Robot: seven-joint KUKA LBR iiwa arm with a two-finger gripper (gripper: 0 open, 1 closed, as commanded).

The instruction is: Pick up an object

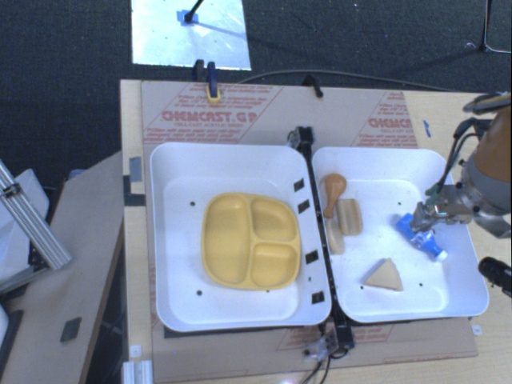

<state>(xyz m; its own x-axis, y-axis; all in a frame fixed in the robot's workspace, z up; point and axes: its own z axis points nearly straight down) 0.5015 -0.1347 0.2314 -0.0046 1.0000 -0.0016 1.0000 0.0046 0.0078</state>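
Note:
In the right bin lie a blue and white object, a tan wedge, a brown pear-shaped piece and a tan block. My gripper hangs at the right side of that bin, directly over the upper end of the blue object and touching or nearly touching it. The arm with its orange band comes in from the right edge.
The left bin holds a yellow divided plate. A black divider with clips runs between the bins. A clamp sits at the board's far edge, and a metal sheet lies beyond it.

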